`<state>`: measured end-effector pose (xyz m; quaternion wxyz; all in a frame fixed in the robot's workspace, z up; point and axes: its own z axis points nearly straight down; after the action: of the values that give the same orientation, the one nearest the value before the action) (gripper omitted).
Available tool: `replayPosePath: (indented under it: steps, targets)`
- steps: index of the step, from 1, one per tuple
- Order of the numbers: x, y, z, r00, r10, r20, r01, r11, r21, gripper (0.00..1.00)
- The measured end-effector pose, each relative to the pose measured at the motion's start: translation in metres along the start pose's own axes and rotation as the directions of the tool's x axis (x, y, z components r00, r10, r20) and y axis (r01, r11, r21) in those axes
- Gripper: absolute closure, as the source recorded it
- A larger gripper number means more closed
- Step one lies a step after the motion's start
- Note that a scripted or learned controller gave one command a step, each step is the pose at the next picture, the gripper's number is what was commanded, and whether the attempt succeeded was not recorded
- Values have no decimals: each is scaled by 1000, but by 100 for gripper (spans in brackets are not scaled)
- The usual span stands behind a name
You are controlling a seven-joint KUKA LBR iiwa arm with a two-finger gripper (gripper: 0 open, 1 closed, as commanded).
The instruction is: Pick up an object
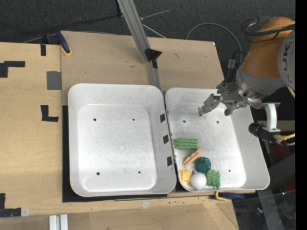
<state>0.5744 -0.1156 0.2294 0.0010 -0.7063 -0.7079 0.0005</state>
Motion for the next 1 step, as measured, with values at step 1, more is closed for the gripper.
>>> replayPosePath:
  steps: [1]
  targets:
    - [0,0,0,1000,0,0,0,1000,0,0]
